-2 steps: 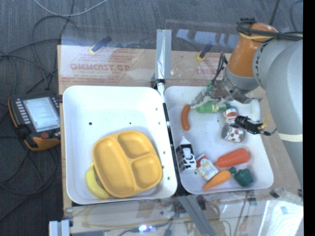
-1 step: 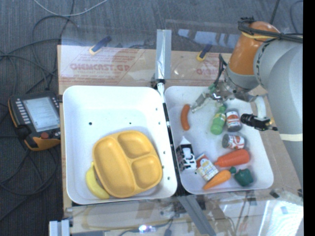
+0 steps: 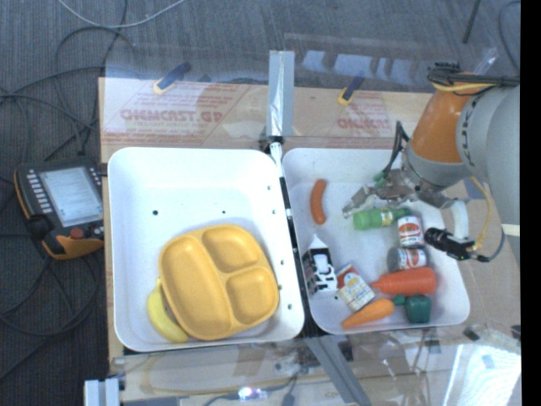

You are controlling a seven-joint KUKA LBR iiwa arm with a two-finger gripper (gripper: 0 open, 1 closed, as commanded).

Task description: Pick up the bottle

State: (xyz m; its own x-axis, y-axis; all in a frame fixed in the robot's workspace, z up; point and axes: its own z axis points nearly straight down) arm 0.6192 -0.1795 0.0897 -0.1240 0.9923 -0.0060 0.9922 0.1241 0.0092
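Observation:
A small green bottle [image 3: 379, 219] lies on its side in the right bin [image 3: 297, 227], near the bin's middle and pointing left to right. My gripper [image 3: 369, 199] hangs just behind and above it, reaching in from the right under the orange-banded wrist [image 3: 439, 134]. It is open, one finger [image 3: 353, 205] slants down to the left past the bottle's end, and nothing sits between the fingers. The bottle rests on the bin floor.
Right bin: a sausage [image 3: 318, 201] to the left, two cans [image 3: 410, 231] [image 3: 402, 259] right of the bottle, two carrots [image 3: 407, 282] [image 3: 368, 313], a green pepper [image 3: 417, 309], a milk carton [image 3: 319, 267] and a small box [image 3: 356, 288]. Left bin [image 3: 169, 176]: a yellow divided tray [image 3: 220, 279] lying over a banana [image 3: 162, 315].

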